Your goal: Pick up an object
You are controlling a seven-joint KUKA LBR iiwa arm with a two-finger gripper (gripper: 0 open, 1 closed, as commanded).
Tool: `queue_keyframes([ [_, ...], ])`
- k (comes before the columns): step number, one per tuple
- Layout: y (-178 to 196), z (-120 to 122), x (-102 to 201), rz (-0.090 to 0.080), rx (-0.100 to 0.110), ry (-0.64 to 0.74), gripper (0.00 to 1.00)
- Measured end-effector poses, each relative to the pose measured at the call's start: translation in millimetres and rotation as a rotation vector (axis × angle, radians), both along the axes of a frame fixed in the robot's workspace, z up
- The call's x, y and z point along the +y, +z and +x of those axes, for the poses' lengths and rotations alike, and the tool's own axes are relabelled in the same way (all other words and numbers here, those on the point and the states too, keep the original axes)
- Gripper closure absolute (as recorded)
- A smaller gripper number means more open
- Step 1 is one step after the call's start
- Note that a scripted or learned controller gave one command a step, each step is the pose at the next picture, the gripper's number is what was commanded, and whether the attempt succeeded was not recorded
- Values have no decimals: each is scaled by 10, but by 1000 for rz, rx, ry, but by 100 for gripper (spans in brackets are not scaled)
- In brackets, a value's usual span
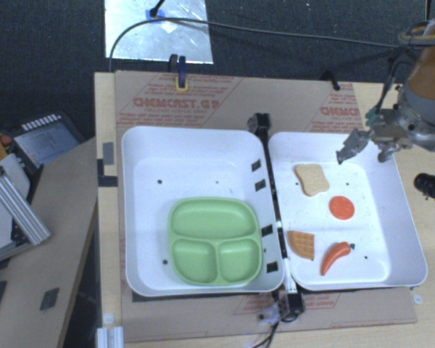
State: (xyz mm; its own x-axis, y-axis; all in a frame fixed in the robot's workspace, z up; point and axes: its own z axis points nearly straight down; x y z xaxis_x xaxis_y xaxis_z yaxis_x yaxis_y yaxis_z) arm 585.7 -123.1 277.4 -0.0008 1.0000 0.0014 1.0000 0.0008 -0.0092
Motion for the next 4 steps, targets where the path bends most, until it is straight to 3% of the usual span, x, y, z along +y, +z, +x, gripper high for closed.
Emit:
queue_keyframes([
  [1, 60, 18, 3, -1, -11, 2, 0],
  [4, -1565, -48, -143, -1, -6, 0, 0],
])
